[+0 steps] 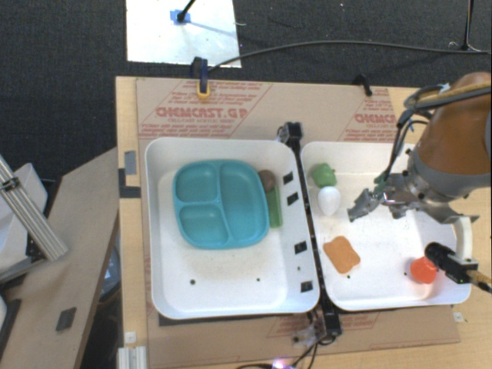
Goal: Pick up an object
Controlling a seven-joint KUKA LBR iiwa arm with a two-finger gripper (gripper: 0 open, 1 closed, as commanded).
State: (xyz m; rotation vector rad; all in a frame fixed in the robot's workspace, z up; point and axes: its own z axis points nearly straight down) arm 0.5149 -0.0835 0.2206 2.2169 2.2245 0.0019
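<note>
bins (pixel 231 302): glossy white plastic | tray (pixel 219 204): smooth teal plastic | bench (pixel 254 106): matt paper-faced sheet

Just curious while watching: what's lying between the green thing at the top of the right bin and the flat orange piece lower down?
In the camera view, a white egg-shaped object lies between the green object and the flat orange piece.

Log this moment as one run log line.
gripper: above right bin, holding nothing seen | nearest: white egg, orange piece | left bin: teal tray
</note>
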